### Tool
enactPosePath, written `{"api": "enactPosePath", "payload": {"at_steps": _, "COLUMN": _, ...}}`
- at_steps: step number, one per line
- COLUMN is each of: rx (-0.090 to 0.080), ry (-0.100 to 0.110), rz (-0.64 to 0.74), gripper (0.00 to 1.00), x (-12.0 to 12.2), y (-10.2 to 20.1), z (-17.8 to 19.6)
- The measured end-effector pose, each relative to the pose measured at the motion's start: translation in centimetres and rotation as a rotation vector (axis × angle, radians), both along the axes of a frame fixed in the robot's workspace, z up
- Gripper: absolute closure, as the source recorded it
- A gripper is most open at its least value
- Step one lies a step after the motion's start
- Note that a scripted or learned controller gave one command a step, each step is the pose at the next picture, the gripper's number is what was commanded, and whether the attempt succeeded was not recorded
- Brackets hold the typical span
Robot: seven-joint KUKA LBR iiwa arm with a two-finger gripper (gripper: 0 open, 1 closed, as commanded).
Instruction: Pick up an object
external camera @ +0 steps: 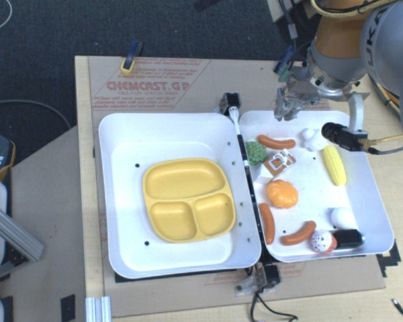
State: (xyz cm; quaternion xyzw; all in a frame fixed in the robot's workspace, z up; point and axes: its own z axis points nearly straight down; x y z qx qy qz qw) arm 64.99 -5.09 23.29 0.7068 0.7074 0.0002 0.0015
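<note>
A yellow tray sits in the left bin. Right of the tray lie broccoli, a sausage, an orange and corn. The gripper hangs above the sausage; whether it is apart or together, I cannot tell.

A robotics lab: toy food in two white bins on a cardboard-topped bench, cables across dark carpet.
</note>
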Motion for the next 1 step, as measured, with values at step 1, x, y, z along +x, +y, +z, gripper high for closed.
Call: {"api": "enactPosePath", "payload": {"at_steps": 1, "rx": 0.001, "ry": 0.003, "rz": -0.001, "gripper": 1.00, "x": -0.67, "y": 0.32, "z": 0.22}}
